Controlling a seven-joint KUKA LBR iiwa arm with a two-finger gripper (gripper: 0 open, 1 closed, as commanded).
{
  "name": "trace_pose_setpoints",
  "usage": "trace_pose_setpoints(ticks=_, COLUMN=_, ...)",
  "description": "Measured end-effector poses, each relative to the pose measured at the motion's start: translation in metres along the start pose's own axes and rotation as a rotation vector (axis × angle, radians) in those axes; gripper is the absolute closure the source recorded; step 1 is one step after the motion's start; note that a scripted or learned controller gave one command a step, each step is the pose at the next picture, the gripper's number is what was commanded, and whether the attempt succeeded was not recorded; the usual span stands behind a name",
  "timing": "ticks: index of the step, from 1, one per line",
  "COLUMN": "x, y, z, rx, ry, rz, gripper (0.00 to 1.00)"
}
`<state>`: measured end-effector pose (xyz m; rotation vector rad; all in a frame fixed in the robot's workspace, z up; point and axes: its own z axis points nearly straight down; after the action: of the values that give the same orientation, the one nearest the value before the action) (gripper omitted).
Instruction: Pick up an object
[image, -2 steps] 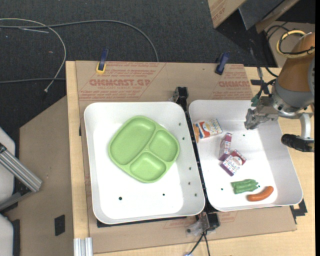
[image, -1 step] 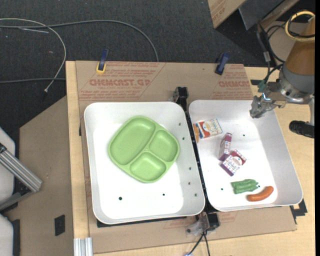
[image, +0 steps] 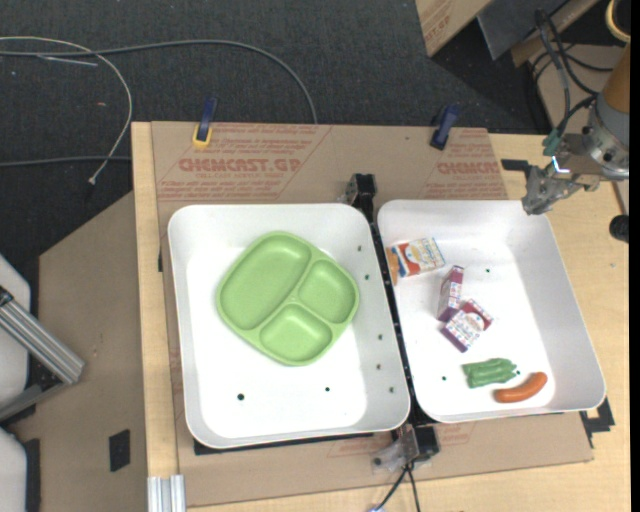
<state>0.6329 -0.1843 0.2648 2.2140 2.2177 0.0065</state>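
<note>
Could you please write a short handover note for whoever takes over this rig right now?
Gripper: hovering over the far right corner of the right bin, holding nothing that the view shows; whether the jaws are open is unclear.
Right bin: a white and orange carton near its left wall, two purple cartons in the middle, a green pepper and an orange sausage near the front edge.
Left bin: a green divided plate.
Done: nothing picked yet.
Left: descend on one object, grasp and lift it.
</note>
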Motion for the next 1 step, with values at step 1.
trace_pose_setpoints(ticks=1, x=0.0488, y=-0.0127, z=-0.0020, rx=0.010, ry=0.005, rz=-0.004, gripper=1.00)
